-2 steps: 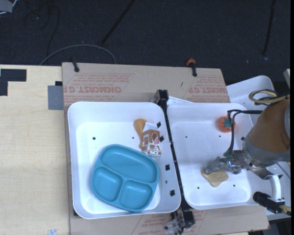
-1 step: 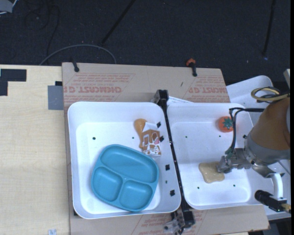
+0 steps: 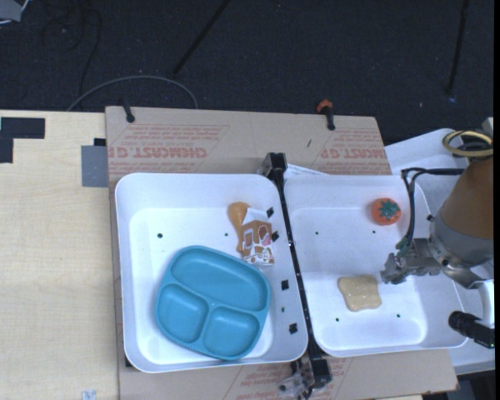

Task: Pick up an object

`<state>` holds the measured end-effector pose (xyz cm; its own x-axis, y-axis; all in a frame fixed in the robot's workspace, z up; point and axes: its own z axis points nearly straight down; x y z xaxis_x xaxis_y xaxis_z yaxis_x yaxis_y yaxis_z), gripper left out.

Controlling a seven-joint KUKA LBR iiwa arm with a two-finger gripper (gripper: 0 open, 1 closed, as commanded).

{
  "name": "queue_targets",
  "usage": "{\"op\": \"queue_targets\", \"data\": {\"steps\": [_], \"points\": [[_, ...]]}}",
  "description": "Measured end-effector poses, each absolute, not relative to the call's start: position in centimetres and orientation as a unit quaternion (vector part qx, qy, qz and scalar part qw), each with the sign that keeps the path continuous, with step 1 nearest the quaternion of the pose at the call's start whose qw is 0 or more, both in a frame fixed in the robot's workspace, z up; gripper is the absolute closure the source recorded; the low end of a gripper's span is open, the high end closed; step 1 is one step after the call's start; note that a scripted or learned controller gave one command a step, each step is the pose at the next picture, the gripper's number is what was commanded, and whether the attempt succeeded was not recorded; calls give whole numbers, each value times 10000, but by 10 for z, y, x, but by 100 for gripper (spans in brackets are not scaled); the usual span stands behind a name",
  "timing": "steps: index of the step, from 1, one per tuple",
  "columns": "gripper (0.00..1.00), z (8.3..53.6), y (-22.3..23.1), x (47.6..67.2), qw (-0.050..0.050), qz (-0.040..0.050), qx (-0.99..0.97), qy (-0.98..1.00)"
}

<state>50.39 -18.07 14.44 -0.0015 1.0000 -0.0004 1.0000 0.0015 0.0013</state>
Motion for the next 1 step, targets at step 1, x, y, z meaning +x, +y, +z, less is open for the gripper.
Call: {"op": "queue_targets", "data": {"steps": [1], "points": [[100,197,-181,505,9,6,7065,7077]]}}
